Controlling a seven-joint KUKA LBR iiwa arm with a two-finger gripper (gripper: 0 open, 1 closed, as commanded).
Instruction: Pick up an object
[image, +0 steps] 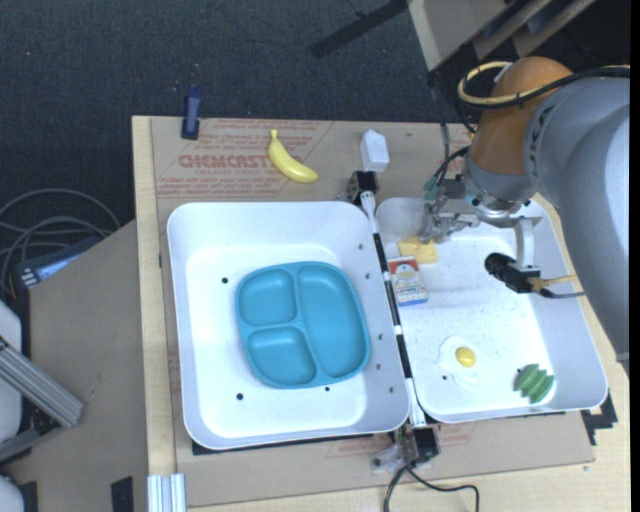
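The grey arm (585, 160) is seen reaching in from the right, with its orange band (515, 105) above the wrist, and the claw (438, 228) is lowered into the far left corner of the right bin (565, 330). Whether the claw is apart or together cannot be told, as its tip is hidden by the wrist parts above it. A yellow block (417, 251) is found just beside the claw's tip, on the bin floor near the divider between the bins; it cannot be told whether the two are touching, and the block is not seen to be gripped. Just nearer than the block, a small red and white carton (407, 283) is laid against the same divider. Towards the near edge of this bin, a toy fried egg (464, 360) is placed, and a green ridged piece (534, 383) is set to its right, well apart from the claw. The left bin (200, 300) is occupied by a blue divided plate (300, 322), laid flat near its middle. On the tabletop (230, 160) beyond the bins, a banana (289, 160) is laid, with a small white object (375, 150) to its right and a small dark blue object (191, 112) at the far left edge.
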